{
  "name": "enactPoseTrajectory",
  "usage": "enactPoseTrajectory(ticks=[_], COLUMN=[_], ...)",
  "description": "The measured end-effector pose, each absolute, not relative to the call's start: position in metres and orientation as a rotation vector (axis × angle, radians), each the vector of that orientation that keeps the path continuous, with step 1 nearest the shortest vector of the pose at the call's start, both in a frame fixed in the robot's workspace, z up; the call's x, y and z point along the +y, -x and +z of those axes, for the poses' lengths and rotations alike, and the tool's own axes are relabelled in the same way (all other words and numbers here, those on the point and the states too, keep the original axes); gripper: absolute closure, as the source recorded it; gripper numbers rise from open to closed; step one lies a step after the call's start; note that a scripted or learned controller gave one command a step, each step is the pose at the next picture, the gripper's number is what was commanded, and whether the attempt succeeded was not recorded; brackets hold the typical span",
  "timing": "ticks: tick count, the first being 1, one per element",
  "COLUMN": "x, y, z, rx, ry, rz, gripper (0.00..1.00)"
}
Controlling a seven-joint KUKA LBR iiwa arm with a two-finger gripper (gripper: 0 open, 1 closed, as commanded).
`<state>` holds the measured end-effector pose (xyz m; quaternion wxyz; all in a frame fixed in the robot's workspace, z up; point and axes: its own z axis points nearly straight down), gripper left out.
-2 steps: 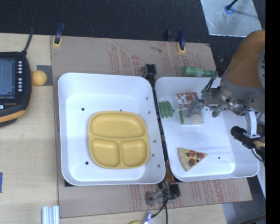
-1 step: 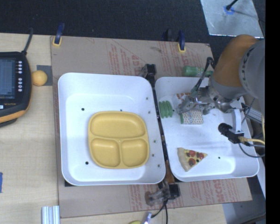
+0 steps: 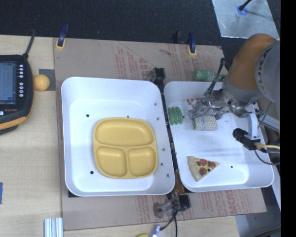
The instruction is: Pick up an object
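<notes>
Over the right bin [image 3: 266, 180], tool [image 3: 205, 113] touching speckled block [image 3: 205, 124], finger spread unclear.

— What am I seeing in the right bin [image 3: 237, 181]?
— The gripper [image 3: 207, 113] is hovering over a speckled block [image 3: 205, 123]; a pizza slice [image 3: 202, 167] is lying nearer me.
— And left?
— A yellow tray [image 3: 125, 147] is sitting in the left bin [image 3: 74, 132].
</notes>
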<state>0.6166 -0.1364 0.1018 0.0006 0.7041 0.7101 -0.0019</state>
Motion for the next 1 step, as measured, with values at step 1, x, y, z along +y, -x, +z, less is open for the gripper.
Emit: enactPoseTrajectory(ticks=[1], x=[-0.0674], y=[-0.5837], z=[0.193], rx=[2.229], ry=[-2.215], rz=[0.0], gripper=[1.0])
